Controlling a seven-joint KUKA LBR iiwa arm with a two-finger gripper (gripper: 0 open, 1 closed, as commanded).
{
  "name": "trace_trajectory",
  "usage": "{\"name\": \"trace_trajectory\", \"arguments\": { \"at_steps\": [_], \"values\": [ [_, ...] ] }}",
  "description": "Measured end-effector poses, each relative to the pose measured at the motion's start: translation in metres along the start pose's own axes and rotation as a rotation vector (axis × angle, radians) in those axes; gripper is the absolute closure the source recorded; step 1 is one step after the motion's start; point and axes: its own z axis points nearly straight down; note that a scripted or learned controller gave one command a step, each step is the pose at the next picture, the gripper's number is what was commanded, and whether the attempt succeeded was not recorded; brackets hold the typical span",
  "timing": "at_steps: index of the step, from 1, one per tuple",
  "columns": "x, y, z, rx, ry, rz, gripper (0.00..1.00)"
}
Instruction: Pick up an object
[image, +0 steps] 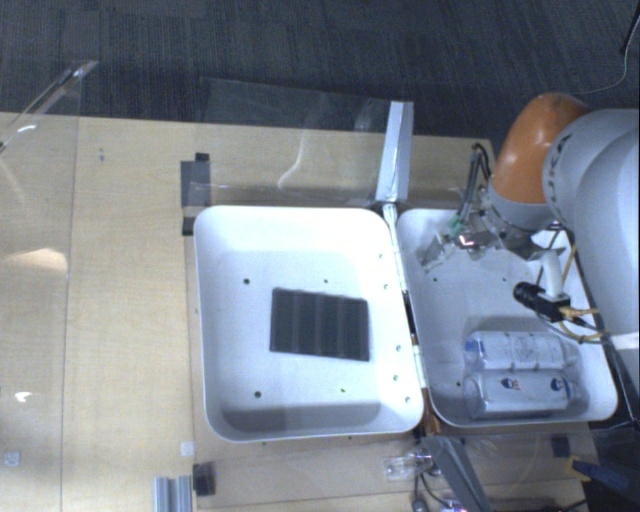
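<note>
Hovering Arm Over the Right Bin, Claw State Unclear

Reaching in from the right, the grey arm with the orange band (535, 150) hangs over the far part of the shallow white right-hand bin (440, 330). Its claw (462, 238) appears as a small cluster of metal parts with a faint red-green glint, too small and blurred to make out; whether it is apart or together I cannot tell. The arm's bulky grey body is cut off by the right edge and covers the bin's far right corner.

A clear plastic bottle with a white label (520, 350) lies on its side in the near part of that bin, and just beside it, nearer the front wall, lies a grey rounded container (525, 392); its details are hard to read. Both lie well apart from the claw.

The shallow white left-hand bin (230, 300) holds a dark ribbed rectangular mat (320, 324) lying flat near its middle. Both bins sit on the pale wooden worktop (120, 300).
</note>
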Motion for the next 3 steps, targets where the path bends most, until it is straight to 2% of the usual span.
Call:
{"name": "trace_trajectory", "arguments": {
  "at_steps": [1,2,3],
  "values": [
    [-0.003,0.018,0.0,0.013,0.003,-0.16,0.0],
    [0.009,-0.085,-0.066,0.001,0.001,-0.034,0.0],
    [-0.005,-0.121,0.006,-0.011,0.0,-0.274,0.0]
  ]
}}
